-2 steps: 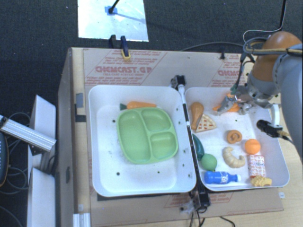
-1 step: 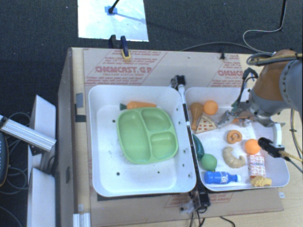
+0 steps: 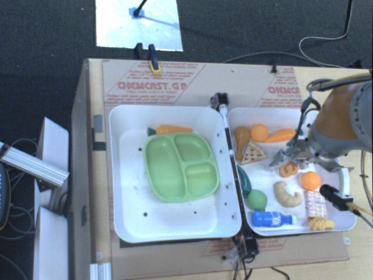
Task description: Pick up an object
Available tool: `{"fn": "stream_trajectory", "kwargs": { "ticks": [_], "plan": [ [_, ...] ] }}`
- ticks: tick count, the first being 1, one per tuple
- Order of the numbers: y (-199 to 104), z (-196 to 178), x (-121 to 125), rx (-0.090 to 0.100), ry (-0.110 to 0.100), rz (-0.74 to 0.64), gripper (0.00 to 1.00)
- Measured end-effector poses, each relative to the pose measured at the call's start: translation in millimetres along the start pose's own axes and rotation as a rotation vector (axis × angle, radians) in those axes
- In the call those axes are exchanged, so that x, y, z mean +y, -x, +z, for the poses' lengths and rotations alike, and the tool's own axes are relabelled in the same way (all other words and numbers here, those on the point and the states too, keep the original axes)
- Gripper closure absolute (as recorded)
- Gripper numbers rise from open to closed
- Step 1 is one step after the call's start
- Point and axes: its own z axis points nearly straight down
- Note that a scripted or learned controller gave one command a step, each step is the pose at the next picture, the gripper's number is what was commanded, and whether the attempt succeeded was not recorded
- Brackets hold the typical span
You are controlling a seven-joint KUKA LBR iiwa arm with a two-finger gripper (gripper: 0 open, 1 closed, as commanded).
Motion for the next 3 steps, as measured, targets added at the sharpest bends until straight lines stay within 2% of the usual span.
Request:
{"fn": "stream_trajectory", "kwargs": {
  "ticks": [1,2,3],
  "plan": [
    [1,-12,2,-0.002,0.006,-0.001,1.00],
    [-9,-83,-9,-0.001,0.004,-0.002,1.00],
    [-28,-136,11,0.000,0.003,-0.003,1.00]
  ]
}}
